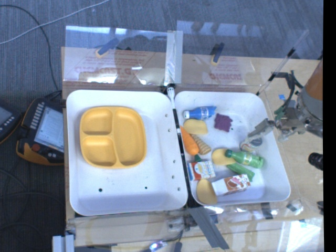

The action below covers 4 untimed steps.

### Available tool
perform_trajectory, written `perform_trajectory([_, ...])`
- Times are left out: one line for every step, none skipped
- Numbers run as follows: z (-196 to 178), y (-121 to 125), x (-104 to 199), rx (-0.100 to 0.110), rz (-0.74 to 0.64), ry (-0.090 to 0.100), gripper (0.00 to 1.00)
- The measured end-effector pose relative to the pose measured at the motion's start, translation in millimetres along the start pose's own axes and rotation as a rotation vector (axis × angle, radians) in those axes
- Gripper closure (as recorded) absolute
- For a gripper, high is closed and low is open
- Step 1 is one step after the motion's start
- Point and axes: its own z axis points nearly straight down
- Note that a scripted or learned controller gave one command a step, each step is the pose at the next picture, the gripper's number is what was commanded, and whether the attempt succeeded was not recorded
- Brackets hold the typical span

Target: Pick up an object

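The right bin [265,105] holds several small items. Among them are a blue bottle [200,112], a purple piece [223,122], an orange carrot [189,141], a green bottle [244,159], a red and white carton [201,169] and a red carton [237,182]. My gripper [254,132] reaches in over the bin's right wall. It hangs above the bare floor between the purple piece and the green bottle, with nothing visibly held.
A yellow divided plate [113,136] lies in the left bin [126,196]. A handheld controller [42,133] rests on the floor to the left. Clear plastic panels [173,56] stand behind both bins. Cables and fittings hang beside the arm at the right.
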Motion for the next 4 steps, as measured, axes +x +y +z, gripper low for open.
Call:
perform_trajectory([27.6,18.1,-10.9,0.001,0.025,-0.002,0.00])
perform_trajectory([156.7,99.5,22.8,-0.011,0.072,-0.007,0.00])
perform_trajectory([146.0,100.5,23.9,-0.012,0.070,-0.007,1.00])
perform_trajectory([146.1,100.3,23.9,-0.011,0.070,-0.007,0.00])
